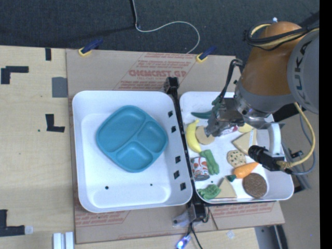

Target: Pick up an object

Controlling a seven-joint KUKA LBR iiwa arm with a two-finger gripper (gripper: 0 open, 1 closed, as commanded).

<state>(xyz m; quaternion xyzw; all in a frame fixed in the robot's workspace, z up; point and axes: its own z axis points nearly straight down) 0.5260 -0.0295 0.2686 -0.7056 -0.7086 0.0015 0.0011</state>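
My gripper (213, 128) hangs low over the back left part of the right bin (282, 193), its dark fingers just right of a yellow banana (193, 137). Whether anything sits between them is hidden by the wrist. Toy food lies around it: a green pepper (209, 161), a small printed can (200, 168), a green leafy piece (209, 192), a carrot (245, 169), a speckled cookie (236, 157), a brown round patty (255, 185) and a pale cheese wedge (244, 139).
The left bin (88, 191) holds a blue divided plate (132, 138). A black divider with clips (179, 139) runs between the bins. The arm's orange and grey body (270, 71) covers the right bin's back right. A cable (166, 27) loops behind the bench.
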